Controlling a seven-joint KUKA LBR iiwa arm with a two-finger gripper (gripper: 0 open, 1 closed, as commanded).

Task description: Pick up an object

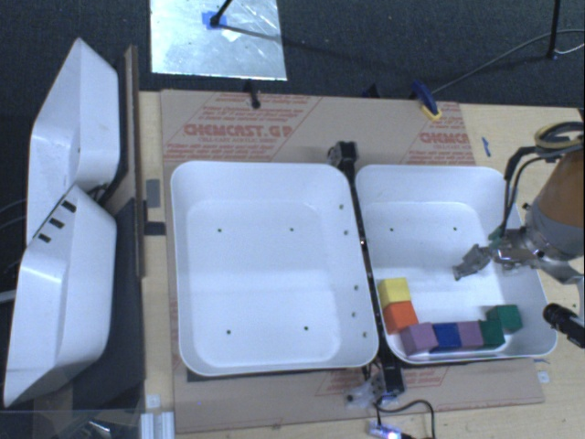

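- We see the arm (559, 210) reaching in from the right, w/ the gripper (473, 262) over the right bin (430, 183), above its right-hand floor.
- Grip state: we can't tell, too small and blurry at the tip. Nothing visibly held.
- Blocks sit along the right bin's near edge: yellow block (394, 290) at the left, orange block (399, 315) touching it just below, then a row of purple block (420, 337), blue block (447, 335), another purple, and green block (503, 319) at the right end.
- The left bin (265, 263) is bare white.
- Step, as we judge it: approach, pre-grasp. Gripper's near the blocks but apart from them.
- Next we'd pick one target, prob. yellow or green since they're at the ends, line up over it, then descend.
- Risk: blocks packed tight, so little room beside them.
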